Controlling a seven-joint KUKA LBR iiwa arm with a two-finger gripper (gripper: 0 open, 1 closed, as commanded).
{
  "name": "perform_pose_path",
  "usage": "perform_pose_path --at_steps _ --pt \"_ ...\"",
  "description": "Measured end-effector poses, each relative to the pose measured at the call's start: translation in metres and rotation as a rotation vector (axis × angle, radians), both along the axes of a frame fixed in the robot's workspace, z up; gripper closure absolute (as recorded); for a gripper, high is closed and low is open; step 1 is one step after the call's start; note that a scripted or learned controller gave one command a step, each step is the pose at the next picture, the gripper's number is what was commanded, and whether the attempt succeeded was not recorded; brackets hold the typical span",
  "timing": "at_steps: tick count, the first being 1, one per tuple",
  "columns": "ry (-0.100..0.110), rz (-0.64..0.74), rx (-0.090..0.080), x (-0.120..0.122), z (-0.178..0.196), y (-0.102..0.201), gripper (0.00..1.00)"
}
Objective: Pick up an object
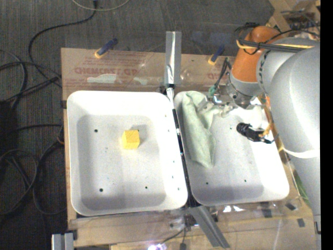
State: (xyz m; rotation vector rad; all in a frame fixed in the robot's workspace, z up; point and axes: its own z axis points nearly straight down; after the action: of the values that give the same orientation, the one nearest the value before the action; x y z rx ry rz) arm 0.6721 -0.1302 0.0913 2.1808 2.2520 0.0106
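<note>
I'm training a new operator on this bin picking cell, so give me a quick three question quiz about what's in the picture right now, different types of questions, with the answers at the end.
1. True or false: the yellow block lies in the right bin.
2. Multiple choice: which thing is draped against the right bin's left wall? A) a coiled cable B) a pale green cloth C) a cardboard box
3. Fill in: the gripper is over the ______ part of the right bin, near the cloth's upper end.

Key
1. False; it lies in the left bin.
2. B
3. Upper (far)
</note>
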Motion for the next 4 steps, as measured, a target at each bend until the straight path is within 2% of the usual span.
perform_pose_path --at_steps 1,2,3,4 --pt "-0.003 0.1 -0.011 0.0 0.001 0.012 0.0" --pt "-0.005 0.265 -0.01 -0.006 0.001 0.021 0.0" --pt "-0.006 0.261 -0.008 -0.052 0.002 0.026 0.0" --pt "-0.003 0.185 -0.003 -0.005 0.001 0.026 0.0"
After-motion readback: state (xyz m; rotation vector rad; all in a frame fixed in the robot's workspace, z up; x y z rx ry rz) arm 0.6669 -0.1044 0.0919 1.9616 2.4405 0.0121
